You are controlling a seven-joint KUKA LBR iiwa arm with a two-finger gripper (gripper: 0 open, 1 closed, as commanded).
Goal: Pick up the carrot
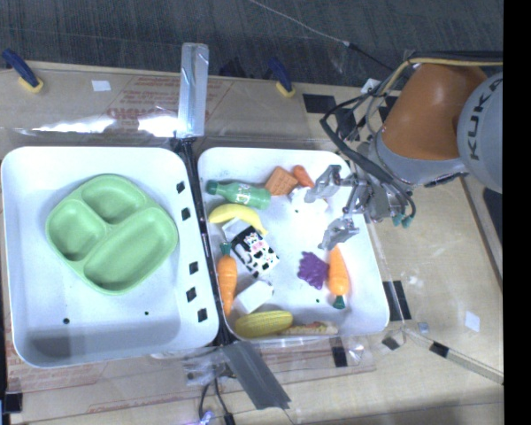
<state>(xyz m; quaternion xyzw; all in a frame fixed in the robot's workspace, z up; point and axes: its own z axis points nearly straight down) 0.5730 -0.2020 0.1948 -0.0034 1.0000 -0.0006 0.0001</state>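
Observation:
An orange carrot (337,274) with a green stem end lies in the right bin (365,283), near its right wall. A second carrot-like orange piece (227,281) lies by the bin's left wall. My gripper (331,209) hangs over the right bin's upper right part, open, with nothing between its fingers. The lower fingertip (338,234) is just above the right carrot's top end; the other fingertip (322,185) sits near the bin's back.
The right bin also holds a green bottle (239,193), a banana (234,214), a cow-patterned box (255,251), purple grapes (314,270), an orange waffle piece (282,181) and a yellow corn cob (264,322). The left bin (26,326) bears a green divided plate (113,231).

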